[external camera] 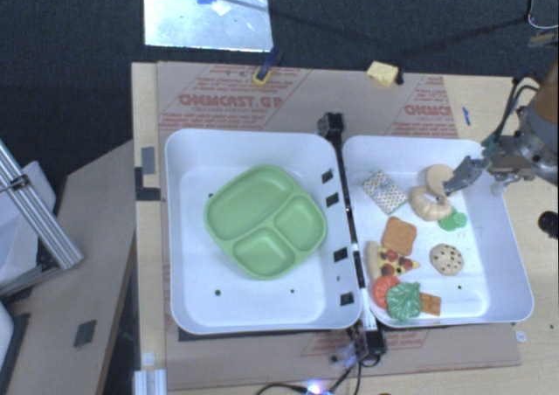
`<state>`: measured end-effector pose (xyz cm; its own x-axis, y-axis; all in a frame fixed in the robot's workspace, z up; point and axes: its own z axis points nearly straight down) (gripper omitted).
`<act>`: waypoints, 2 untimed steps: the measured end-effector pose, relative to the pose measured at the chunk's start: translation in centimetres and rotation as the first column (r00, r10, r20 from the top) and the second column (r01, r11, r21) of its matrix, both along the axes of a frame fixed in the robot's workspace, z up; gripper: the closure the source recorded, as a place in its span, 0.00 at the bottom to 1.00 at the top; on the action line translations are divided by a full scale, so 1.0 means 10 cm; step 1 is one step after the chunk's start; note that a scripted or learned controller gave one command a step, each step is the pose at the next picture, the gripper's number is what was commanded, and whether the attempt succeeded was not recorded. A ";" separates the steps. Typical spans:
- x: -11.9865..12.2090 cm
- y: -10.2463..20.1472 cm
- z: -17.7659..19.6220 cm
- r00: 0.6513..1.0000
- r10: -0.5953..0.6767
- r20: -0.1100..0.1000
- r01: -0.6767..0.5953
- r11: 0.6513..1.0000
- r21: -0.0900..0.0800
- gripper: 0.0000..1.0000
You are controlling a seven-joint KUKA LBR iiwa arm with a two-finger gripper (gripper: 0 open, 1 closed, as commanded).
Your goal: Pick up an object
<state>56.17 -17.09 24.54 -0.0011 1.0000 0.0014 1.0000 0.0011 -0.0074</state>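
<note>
Camera view, read left to right: we see the left bin [188, 166] holding a green divided plate [266, 221], and the right bin [502, 245] holding the toy food, namely a patterned square [384, 190], a toast slice [399, 234], a pizza piece [395, 263], a cookie [446, 259] and a pale croissant [431, 204]. The gripper [461, 176] reaches in from the right and its tip sits at the croissant's upper right edge, so we judge the croissant the likely target, lying just left and below the jaws with its long axis roughly across the bin. We cannot tell whether the jaws are apart or together, and nothing visibly sits between them.
</note>
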 end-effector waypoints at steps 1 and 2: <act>0.02 0.00 0.05 1.000 0.002 0.009 -0.002 1.000 -0.002 0.00; 0.08 0.08 -0.43 1.000 0.004 0.006 -0.004 1.000 -0.001 0.00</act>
<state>56.96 -16.34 20.27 -0.0049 1.0000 0.0007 1.0000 0.0049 -0.0018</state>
